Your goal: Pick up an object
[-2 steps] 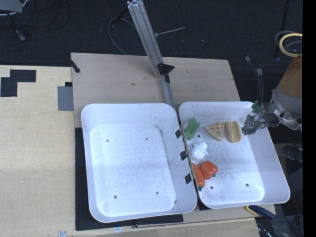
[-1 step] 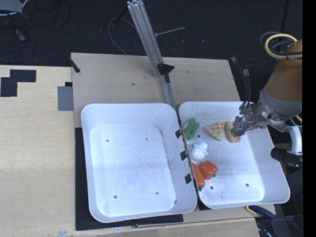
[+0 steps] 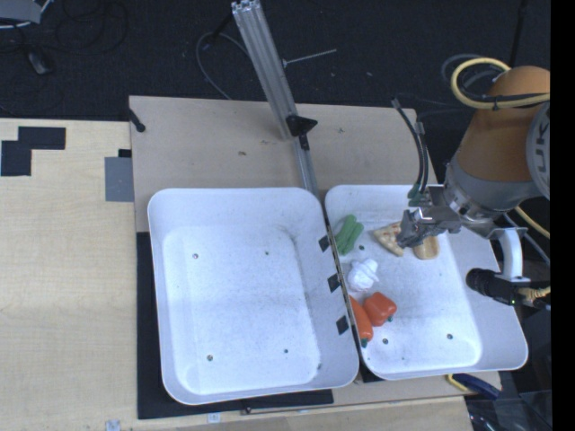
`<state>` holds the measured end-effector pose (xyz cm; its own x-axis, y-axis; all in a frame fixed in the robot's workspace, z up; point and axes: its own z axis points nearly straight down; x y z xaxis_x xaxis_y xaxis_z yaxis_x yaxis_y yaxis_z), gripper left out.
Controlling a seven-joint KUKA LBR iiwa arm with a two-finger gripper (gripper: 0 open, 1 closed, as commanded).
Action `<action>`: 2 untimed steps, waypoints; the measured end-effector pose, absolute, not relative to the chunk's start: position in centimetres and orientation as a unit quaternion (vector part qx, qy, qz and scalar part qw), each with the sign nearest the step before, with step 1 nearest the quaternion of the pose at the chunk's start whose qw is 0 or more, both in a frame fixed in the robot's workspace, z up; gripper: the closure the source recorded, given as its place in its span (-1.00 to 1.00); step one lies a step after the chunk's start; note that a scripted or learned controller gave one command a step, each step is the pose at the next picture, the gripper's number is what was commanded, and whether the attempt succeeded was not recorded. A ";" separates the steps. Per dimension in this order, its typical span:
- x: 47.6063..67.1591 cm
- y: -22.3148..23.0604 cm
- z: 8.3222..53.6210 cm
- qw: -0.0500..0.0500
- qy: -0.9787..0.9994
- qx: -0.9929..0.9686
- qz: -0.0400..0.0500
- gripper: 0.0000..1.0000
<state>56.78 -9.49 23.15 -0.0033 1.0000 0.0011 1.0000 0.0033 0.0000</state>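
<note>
The right bin point(image 3: 467, 339) holds several small objects. A green piece point(image 3: 349, 233) lies by its left wall, a white crumpled piece point(image 3: 363, 275) sits below it, and a red-orange piece point(image 3: 375, 311) lies further toward the front. A tan piece point(image 3: 388, 235) and a brownish piece point(image 3: 427, 249) lie near the bin's back right. My gripper point(image 3: 415, 233) reaches in from the right and hangs low between those two pieces, its dark tip touching or just above them.
The left bin point(image 3: 235, 294) stands beside the right one, sharing a divider with black clips point(image 3: 332, 281). An aluminium post point(image 3: 269, 70) slants up from behind the bins. Cables and the arm's grey-orange body point(image 3: 499, 142) crowd the right side.
</note>
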 end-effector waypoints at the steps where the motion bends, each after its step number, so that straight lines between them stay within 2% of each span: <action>1: 56.6 -3.9 22.2 0.001 -0.708 -0.706 0.000 1.00; 2: 56.0 2.2 21.8 0.001 -0.709 -0.705 0.000 1.00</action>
<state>55.98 2.25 21.80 -0.0046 1.0000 0.0011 1.0000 0.0046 -0.0007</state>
